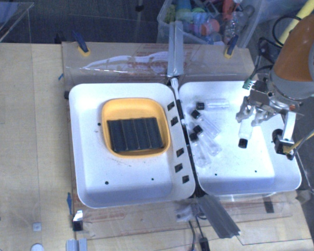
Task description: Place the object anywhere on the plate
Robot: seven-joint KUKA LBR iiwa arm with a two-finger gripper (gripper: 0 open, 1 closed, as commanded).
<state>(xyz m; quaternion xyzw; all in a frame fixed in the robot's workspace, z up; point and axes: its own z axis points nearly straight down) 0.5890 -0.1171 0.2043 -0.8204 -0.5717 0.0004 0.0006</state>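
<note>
Clear vial [244, 135] w/ black cap is hanging upright in your claw [247, 120], fingers gripping its top; light, slick, breakable — you're needing gentle carry to plate [134, 107].

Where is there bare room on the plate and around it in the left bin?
A dark ridged block covers most of the yellow plate; only its rim is bare. In the left bin, free white floor lies below the plate and in a left strip. The right bin's left side is crowded with clear vials.

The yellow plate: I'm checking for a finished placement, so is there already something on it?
Yes. The yellow plate in the left bin carries a dark ribbed block lying flat across its middle.
</note>
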